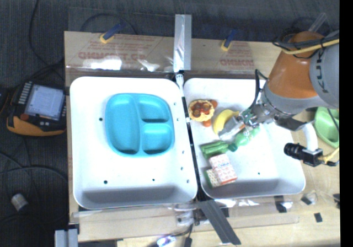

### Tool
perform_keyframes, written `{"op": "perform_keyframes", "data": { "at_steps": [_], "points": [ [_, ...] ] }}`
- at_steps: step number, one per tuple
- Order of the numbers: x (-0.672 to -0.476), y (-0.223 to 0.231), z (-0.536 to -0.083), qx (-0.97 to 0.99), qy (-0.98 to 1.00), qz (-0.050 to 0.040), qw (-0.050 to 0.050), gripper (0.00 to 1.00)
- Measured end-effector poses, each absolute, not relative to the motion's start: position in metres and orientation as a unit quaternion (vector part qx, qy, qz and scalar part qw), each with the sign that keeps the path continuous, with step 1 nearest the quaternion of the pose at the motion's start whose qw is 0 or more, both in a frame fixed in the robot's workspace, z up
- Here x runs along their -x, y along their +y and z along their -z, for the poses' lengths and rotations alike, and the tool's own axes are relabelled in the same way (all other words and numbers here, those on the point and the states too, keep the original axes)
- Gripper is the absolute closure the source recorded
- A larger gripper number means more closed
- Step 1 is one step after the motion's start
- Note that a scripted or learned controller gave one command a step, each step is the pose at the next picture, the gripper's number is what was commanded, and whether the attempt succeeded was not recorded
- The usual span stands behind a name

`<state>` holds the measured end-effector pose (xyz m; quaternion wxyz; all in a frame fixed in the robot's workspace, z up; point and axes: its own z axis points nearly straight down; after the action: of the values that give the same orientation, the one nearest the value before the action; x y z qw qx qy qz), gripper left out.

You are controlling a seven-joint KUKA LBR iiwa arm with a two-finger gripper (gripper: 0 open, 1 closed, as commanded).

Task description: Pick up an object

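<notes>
Resting on cardboard-covered bench [127, 53], two white bins [88, 185]; dark carpet [44, 14] around.

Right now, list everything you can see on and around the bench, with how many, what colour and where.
White bins: two, side by side on the bench.
Divided tray: one, light blue, in the left bin.
Small pizza toy: one, tan with red spots, top left of the right bin.
Banana: one, yellow, right of the pizza toy.
Green object: one, middle of the right bin, below the banana.
Patterned box: one, white and red, lower left of the right bin.
Handheld screen unit: one, orange and black, on the floor left of the bench.
Clamps: two, blue and yellow, on the bench's far edge.
Arm: one, grey and orange, from the right.
Gripper: one, over the right bin beside the banana.
</notes>
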<state>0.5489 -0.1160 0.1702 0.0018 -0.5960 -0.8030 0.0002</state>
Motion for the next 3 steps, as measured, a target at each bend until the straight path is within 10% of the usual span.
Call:
{"op": "perform_keyframes", "data": {
  "at_steps": [1,3],
  "points": [
    [-0.593,-0.141,-0.117,0.588,-0.809,0.0065,-0.018,0.0],
    [-0.672,-0.154,-0.11,0.733,-0.68,0.013,-0.018,0.0]
  ]
}}
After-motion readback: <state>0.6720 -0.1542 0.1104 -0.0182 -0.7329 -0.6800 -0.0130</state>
